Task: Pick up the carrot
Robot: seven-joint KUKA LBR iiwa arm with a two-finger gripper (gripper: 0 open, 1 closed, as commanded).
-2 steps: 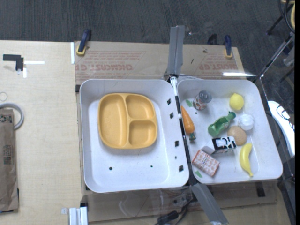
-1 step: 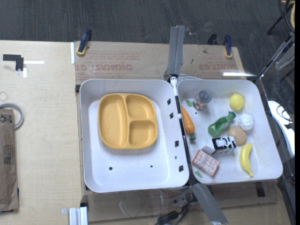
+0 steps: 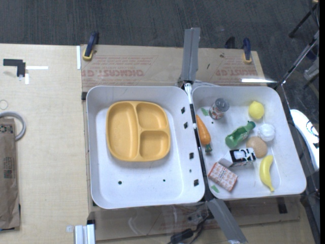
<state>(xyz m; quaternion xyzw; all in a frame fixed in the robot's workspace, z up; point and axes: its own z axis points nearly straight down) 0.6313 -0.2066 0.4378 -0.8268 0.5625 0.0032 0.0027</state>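
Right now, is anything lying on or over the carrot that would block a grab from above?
Nothing visible covers the carrot. It lies bare on the right bin's floor against the left wall, its top exposed. The small can and green bottle lie apart from it.

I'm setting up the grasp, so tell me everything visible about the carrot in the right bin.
The orange carrot with a green stem end looks like smooth plastic toy food. It lies flat in the right white bin, close along its left wall, the orange tip pointing up the view and the green end down. Nothing visibly rests on it; the small can and green bottle lie apart.
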